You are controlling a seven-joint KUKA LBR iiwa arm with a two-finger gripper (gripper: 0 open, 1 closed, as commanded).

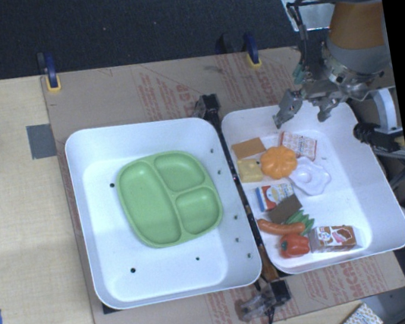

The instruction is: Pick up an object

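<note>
Gripper [306, 107] is hanging over the far edge of the right bin [380, 189], fingers spread wide, nothing between them. Just below and slightly left of it, the orange fruit [278, 161] is lying beside a red-and-white packet [300, 145] and a tan square [249, 148]. Farther below, a red pepper [294, 245] is sitting by a small carton [334, 236]. Well left, the green divided plate [168, 197] is occupying the left bin [107, 281].
</note>
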